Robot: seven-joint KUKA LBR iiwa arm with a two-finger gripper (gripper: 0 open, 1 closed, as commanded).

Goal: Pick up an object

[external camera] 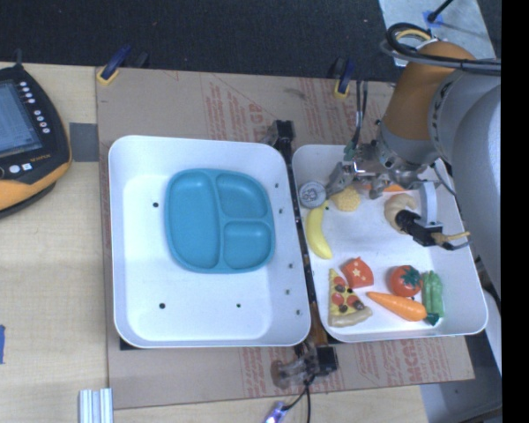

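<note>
Hand above toy-filled right bin

Even, bright overhead light, soft shadows, mild glare on white bins, slightly soft focus.

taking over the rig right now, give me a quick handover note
End effector: low over the back-left corner of the right bin, close to a small yellow piece; nothing visibly held, finger state unclear.
Right bin: banana along the left wall, pizza slice, strawberry, tomato, carrot, green vegetable and a bread-like piece.
Left bin: blue divided plate.
Done: no pick confirmed.
Left: grasp and lift one object.
</note>
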